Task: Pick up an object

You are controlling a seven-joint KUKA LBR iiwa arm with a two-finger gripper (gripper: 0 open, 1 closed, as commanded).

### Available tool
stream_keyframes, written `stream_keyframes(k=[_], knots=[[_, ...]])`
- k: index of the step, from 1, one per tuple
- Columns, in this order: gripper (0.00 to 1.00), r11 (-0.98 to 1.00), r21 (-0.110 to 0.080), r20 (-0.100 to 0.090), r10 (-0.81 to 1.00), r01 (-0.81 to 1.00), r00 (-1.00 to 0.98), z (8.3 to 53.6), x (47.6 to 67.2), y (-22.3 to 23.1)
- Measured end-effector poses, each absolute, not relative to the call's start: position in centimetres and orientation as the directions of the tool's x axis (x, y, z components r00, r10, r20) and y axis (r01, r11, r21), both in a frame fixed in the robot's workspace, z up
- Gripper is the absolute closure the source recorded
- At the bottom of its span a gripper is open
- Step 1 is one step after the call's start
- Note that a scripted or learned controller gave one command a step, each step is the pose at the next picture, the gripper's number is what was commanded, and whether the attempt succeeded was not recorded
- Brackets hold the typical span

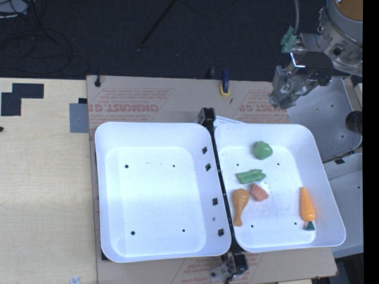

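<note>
The right bin holds several toy foods. A round green piece lies near its back. A long green pod rests in the middle, with a small pink and white piece just in front of it. A tan drumstick lies near the bin's left wall. An orange carrot sits by the right wall. My gripper hangs above the bench behind the right bin's far edge, well apart from all the objects, with nothing seen between its fingers.
The left bin stands beside the right one, joined by a black divider. Both rest on a cardboard sheet. A blue and yellow clamp sits at the cardboard's back edge.
</note>
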State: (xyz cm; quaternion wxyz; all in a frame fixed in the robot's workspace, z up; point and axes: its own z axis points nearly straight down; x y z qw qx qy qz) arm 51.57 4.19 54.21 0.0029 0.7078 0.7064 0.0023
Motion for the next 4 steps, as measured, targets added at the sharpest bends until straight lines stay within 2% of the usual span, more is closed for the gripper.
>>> stream_keyframes(k=[1, 2, 3, 4], knots=[[1.0, -0.003, -0.018, -0.002, 1.0, 1.0, 0.003, 41.6, 47.3, 1.0], [1.0, 0.0, -0.005, -0.001, 1.0, 1.0, 0.0, 40.5, 47.6, 1.0], [1.0, 0.003, 0.006, 0.001, 1.0, 1.0, -0.003, 48.3, 47.6, 3.3], [1.0, 0.0, -0.013, -0.002, 1.0, 1.0, 0.0, 38.9, 48.8, 3.5]])
